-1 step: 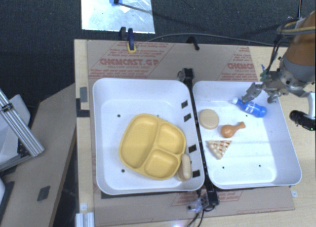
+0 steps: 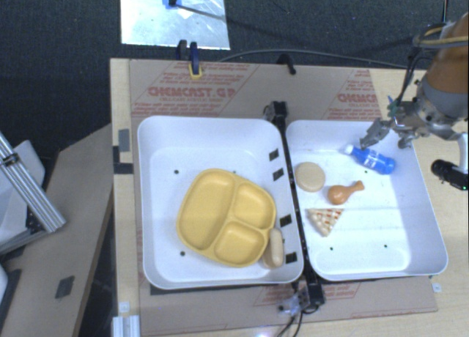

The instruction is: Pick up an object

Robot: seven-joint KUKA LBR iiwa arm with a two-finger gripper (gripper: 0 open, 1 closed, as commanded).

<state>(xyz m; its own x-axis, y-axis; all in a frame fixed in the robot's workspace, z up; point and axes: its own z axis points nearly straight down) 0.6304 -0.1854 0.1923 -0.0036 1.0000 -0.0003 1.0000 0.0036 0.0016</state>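
Dark carpet-like flooring surrounds a light wooden desk (image 2: 88, 182), which carries a brown cardboard sheet (image 2: 212, 86) printed with red lettering. A shiny metallic plate (image 2: 172, 6) lies on the floor beyond the desk's far edge.

Item 1: left white bin (image 2: 157, 145), shallow. Contents: one yellow divided tray (image 2: 223, 218) with three compartments, lying slightly tilted; one pale tan bread-roll-like piece (image 2: 275, 247) touching the tray's near right corner, against the bin's right wall.

Item 2: right white bin (image 2: 418, 240), shallow, side by side with the left bin. Contents: one blue bottle (image 2: 374, 158) lying on its side near the far wall; one round beige disc (image 2: 310, 176) near the left wall; one orange-brown drumstick-shaped toy (image 2: 344, 193) just beside the disc; one triangular slice (image 2: 325, 219), pale with reddish flecks, near the drumstick on its near side.

Item 3: arm, grey with an orange band (image 2: 447, 72), entering from the right. Claw (image 2: 386, 134) poised over the far part of the right bin, fingers spread apart, nothing between them. One fingertip sits just above the blue bottle's left end; contact cannot be judged.

Item 4: aluminium framing (image 2: 29, 189) at the left edge.
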